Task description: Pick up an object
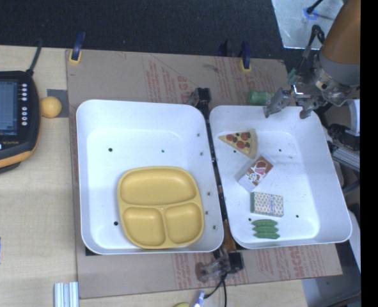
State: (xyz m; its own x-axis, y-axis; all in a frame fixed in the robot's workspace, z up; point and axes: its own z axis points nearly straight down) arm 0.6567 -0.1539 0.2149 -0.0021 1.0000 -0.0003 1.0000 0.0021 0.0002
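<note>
The right white bin (316, 171) holds a pizza slice toy (239, 141), a small red-and-white packet (256, 173), a patterned square packet (267, 204) and a green pea pod (265, 229). My gripper (290, 102) hangs over the far right corner of that bin, above and to the right of the pizza slice. Its two fingers stand apart with nothing between them. The grey arm with its orange band (345, 24) comes in from the upper right.
The left white bin (99, 126) holds a yellow divided tray (160, 206). A teach pendant (6, 117) and a yellow ball (50, 106) lie left of the bins. A small green object (259, 97) sits on the cardboard behind the right bin.
</note>
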